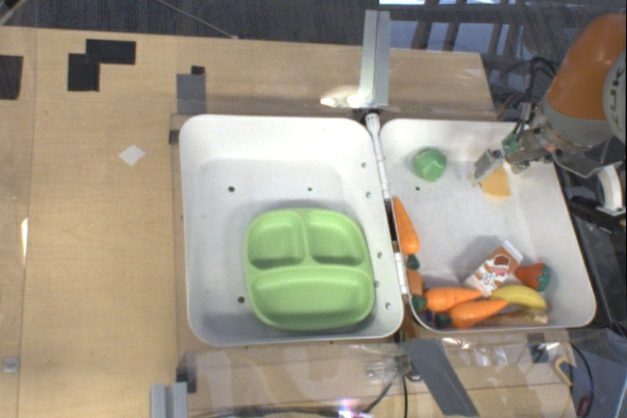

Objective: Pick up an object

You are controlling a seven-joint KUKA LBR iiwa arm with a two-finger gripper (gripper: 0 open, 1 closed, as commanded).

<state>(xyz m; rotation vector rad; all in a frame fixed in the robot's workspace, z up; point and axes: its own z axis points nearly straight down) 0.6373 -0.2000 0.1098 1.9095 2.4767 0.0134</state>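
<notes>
Cheese wedge (498, 184), pale yellow, lies flat on the floor of the right bin (460, 240), up in its far right part; we take it as the likely target because it is the thing nearest the claw

Claw (495, 162) sits low over the far right corner of that bin, its tips just above or touching the wedge's upper edge; from this slant we cannot tell which

We cannot tell how the claw stands, the dark metal parts blur together at the wrist

Nothing reads as lifted: the wedge looks to be resting on the bin floor, so we judge the pick not yet made

Green ball (428, 162) sits left of the wedge, apart from it, near the divider

One carrot (406, 228) lies along the divider wall; nearer the front edge a cluster: two more carrots (460, 304), a banana (519, 295), a small carton (493, 271), all well apart from the claw

Left bin (211, 210) carries a green sectioned plate (310, 267), near its front right

Bench (88, 240) around the bins is tan with black marks

Stage, as we judge it: approach done or nearly so; closing on the wedge, lifting it clear of the bin floor all remain
</notes>
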